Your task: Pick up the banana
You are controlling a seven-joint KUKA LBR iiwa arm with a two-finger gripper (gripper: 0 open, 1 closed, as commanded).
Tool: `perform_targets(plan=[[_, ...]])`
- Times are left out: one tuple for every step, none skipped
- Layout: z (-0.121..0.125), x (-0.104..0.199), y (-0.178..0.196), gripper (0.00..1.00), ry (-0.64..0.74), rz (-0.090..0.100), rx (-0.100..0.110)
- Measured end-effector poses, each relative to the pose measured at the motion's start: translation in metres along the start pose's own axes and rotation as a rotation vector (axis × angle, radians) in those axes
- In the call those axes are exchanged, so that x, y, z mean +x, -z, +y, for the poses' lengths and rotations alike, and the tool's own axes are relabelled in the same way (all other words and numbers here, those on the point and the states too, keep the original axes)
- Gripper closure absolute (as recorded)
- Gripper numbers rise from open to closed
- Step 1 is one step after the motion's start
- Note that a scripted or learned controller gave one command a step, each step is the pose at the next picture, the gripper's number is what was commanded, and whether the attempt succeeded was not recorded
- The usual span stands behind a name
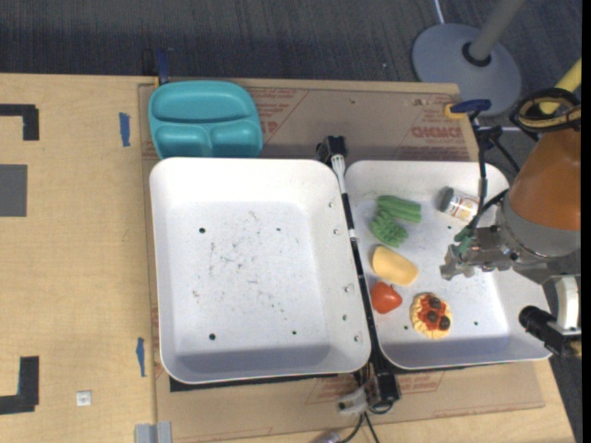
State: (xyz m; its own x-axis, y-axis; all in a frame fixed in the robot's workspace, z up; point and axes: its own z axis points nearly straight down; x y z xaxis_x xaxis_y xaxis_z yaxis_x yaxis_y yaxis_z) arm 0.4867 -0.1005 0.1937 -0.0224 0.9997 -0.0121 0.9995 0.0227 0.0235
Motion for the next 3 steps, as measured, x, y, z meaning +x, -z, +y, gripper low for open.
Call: perform_targets(plan=[[0.001,0.0,0.01,1.0,0.001,-0.002,-0.003],[0.003,0.0,0.02,1.0,0.003,-0.003,-0.006],[0.004,0.0,0.03,1.0,0.005,-0.005,-0.009]])
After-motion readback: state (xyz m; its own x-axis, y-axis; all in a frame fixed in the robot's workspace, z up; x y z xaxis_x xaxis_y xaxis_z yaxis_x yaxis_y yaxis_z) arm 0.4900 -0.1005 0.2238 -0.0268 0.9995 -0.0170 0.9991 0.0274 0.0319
